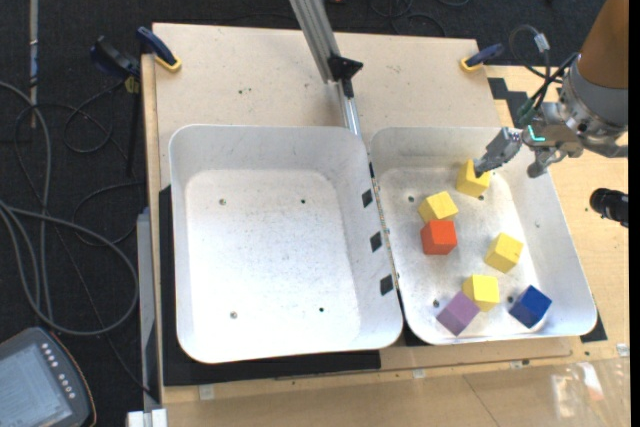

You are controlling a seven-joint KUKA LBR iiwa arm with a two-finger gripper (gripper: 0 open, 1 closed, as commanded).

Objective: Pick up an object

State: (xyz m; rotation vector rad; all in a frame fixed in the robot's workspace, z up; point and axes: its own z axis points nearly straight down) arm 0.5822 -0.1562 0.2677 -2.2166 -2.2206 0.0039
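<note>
While the arm point(600, 65) reaches in from the right, its gripper point(520, 153) hangs over the upper right corner of the right bin point(560, 245). 2 dark fingers point(495, 155) point down and to the left, and the lower one ends just beside a yellow cube point(472, 179), maybe touching its upper edge. Whether the fingers are spread or closed I cannot tell, and no cube is seen between them.

The right bin carries 7 cubes. Next to the yellow cube near the gripper, a second yellow cube point(438, 207) lies lower and to the left, and an orange cube point(438, 237) touches it from below. A third yellow cube point(504, 252) lies alone toward the right wall. Near the bottom rim, a fourth yellow cube point(483, 290) sits between a purple cube point(458, 313) on its left and a blue cube point(530, 306) on its right; the purple one looks to touch it, the blue one is a little apart.

The left bin point(190, 215) shows its white floor with small dark specks. Both bins lie side by side on the pale counter point(250, 75), their inner rims meeting in the middle.

A grey metal bar point(305, 0) crosses the counter at a slant from the top and ends at the rims between the bins. 2 blue and yellow clamps point(158, 49) point(480, 57) grip the far corners of the counter. Black cables point(60, 215) lie on the dark floor to the left.
</note>
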